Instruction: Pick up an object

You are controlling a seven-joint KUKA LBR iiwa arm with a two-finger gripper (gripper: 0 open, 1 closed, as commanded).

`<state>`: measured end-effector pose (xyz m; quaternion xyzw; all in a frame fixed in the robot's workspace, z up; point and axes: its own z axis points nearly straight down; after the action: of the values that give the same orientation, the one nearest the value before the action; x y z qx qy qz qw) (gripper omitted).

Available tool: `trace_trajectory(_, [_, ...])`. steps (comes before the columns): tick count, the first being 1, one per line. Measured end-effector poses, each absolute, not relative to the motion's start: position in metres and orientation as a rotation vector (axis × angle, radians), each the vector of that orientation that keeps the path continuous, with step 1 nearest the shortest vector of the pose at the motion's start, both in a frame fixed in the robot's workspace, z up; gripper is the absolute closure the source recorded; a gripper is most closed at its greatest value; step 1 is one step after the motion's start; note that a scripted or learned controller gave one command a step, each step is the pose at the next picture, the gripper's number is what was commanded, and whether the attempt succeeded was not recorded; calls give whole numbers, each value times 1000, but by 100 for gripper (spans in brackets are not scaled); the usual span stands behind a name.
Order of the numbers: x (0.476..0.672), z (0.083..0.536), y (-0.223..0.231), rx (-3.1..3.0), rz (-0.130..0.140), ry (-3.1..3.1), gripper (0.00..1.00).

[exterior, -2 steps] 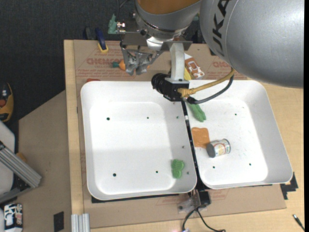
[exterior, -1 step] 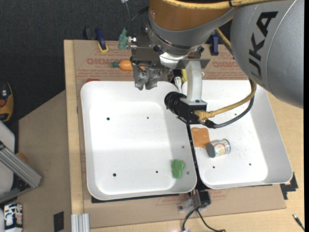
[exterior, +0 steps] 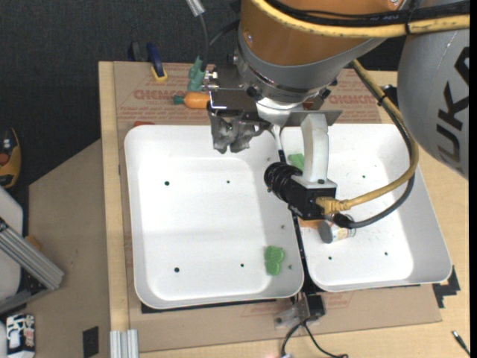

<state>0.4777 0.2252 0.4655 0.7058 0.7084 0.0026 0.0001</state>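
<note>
Bench: brown cardboard sheet [exterior: 119, 200] with red print under two shallow white plastic bins, dark floor beyond the far edge.
Left bin: white bin [exterior: 194, 222], four small dark dots on its floor, shadow across the near half.
Right bin: white bin [exterior: 387, 222] just beside the left one, rims touching along the middle, partly covered by the arm.
Green object: small crumpled green lump [exterior: 274, 259] lying in the left bin's near right corner, close to the dividing rim, well apart from the gripper.
Second green bit: small green piece [exterior: 296, 159] at the far left of the right bin, just beside the white bracket, partly hidden.
Arm: grey KUKA arm with orange band [exterior: 320, 6] coming from the right, filling the top of the view, over the bins' far edge.
Gripper: grey metal two-finger gripper [exterior: 231, 136] hanging over the left bin's far right corner; too foreshortened to tell its grip state, nothing seen between its tips.
Bracket and hose: white upright bracket [exterior: 316, 151] with black fitting [exterior: 287, 183] over the middle rim, yellow hose [exterior: 380, 192] looping across the right bin.
Clutter behind: orange cylinder [exterior: 195, 101], blue-and-yellow clip [exterior: 156, 62], teal piece [exterior: 197, 71] on the cardboard past the left bin.
Left edge: grey aluminium rail [exterior: 30, 256] on the tan table.
</note>
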Motion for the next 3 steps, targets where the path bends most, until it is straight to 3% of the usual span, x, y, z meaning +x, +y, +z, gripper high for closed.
trace_trajectory(1, [479, 540, 224, 2218, 16, 2221, 100])
trace_trajectory(2, [479, 535, 225, 2220, 0, 2223, 0])
trace_trajectory(3, [479, 546, 225, 2217, 7, 2223, 100])
